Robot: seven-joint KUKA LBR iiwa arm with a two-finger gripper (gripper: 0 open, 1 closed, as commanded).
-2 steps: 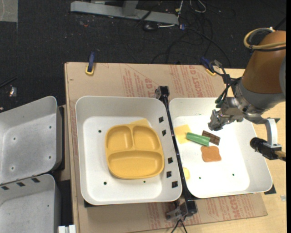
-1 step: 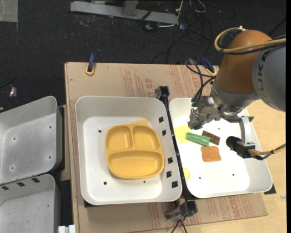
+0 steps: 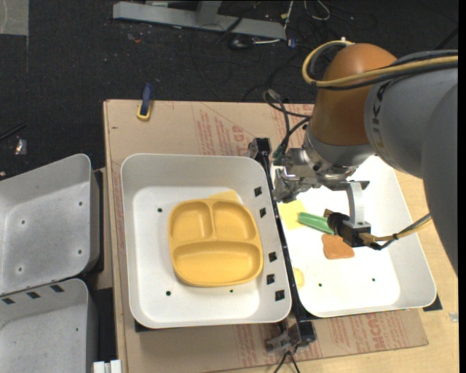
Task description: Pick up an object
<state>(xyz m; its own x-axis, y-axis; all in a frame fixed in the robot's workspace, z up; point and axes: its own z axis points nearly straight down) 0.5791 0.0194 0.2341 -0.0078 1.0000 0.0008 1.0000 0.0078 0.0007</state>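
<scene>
Gripper (image 3: 287, 188) is hovering in the right bin (image 3: 386, 291), near the green object (image 3: 314, 222). Can't tell its opening. Nothing is looking picked yet.

One fixed camera looks down at a slant on the tabletop (image 3: 196, 124), both bins (image 3: 138, 218) mid-frame, arm (image 3: 415, 109) right of them.

1. A robotics lab is indicated: a grey industrial arm (image 3: 415, 109) is seen above a left bin (image 3: 135, 218) and a right bin (image 3: 393, 288)
2. Both bins are laid on a cardboard sheet (image 3: 211, 120)
3. Loose cables (image 3: 244, 33) and a metal rail (image 3: 196, 18) are left on the dark floor (image 3: 58, 73)
4. Spare bins (image 3: 44, 218) are kept at the left
</scene>
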